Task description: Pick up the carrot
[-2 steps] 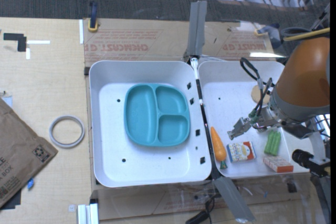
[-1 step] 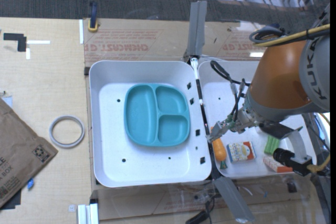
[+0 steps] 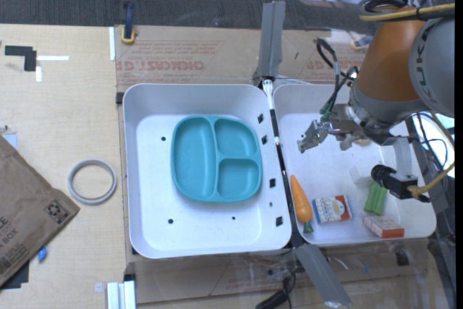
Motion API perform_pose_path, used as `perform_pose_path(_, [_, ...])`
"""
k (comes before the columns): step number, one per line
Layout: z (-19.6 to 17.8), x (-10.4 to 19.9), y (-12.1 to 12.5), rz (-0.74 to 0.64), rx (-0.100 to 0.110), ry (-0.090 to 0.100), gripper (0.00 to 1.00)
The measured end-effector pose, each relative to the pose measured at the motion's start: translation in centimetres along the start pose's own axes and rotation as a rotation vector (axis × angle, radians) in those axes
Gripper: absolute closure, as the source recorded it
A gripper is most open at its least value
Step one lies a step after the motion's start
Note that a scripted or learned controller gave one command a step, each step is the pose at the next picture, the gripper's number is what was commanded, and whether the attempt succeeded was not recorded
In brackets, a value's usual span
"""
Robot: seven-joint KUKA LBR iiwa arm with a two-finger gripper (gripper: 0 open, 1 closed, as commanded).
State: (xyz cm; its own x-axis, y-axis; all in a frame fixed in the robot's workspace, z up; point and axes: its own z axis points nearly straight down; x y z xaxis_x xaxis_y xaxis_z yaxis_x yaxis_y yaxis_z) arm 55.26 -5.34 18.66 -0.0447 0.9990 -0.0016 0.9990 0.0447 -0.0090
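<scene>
Two bins sit side by side on the bench (image 3: 58, 119). In the left bin (image 3: 137, 177) a divided plate (image 3: 215, 158) lies near the middle. In the right bin (image 3: 289, 112) the carrot (image 3: 300, 199) lies against the left wall, toward the near end. Just right of the carrot is a small box (image 3: 331, 209); further right a bottle (image 3: 375, 197), and nearer than that a second box (image 3: 383, 227) at the near right corner. The gripper (image 3: 315, 137) hangs over the right bin's middle, farther back than the carrot. Left of the bins, a tape ring (image 3: 92, 180) lies on the bench, with a cardboard box (image 3: 25, 210) at the near left edge.
</scene>
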Motion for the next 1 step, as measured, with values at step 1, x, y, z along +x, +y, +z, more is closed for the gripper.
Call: perform_pose_path(1, [-0.03,4.12,-0.6,-0.086,0.001,0.001,0.0])
